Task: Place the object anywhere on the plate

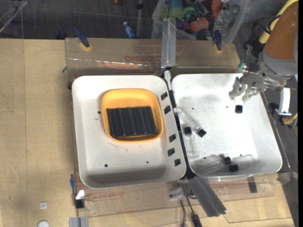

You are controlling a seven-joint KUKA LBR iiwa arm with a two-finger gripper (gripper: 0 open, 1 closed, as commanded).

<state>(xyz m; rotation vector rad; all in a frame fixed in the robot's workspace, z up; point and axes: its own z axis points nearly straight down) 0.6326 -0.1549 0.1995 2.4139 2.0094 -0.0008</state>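
A yellow-orange plate (108,100) with rounded corners lies in the left bin (85,126). On it rests a black ribbed rectangular object (131,121), flat and covering most of the plate's middle. My gripper (240,92) hangs over the far right part of the right bin (265,141), well away from the plate and the black object. I see nothing in it. A small black piece (238,109) lies on the bin floor just below it.
Clear little bottles with black caps lie in the right bin, one pair near the divider (193,130) and others along the front wall (227,162). A metal divider rail (170,122) runs between the bins. A box of colourful toys (199,6) stands behind.
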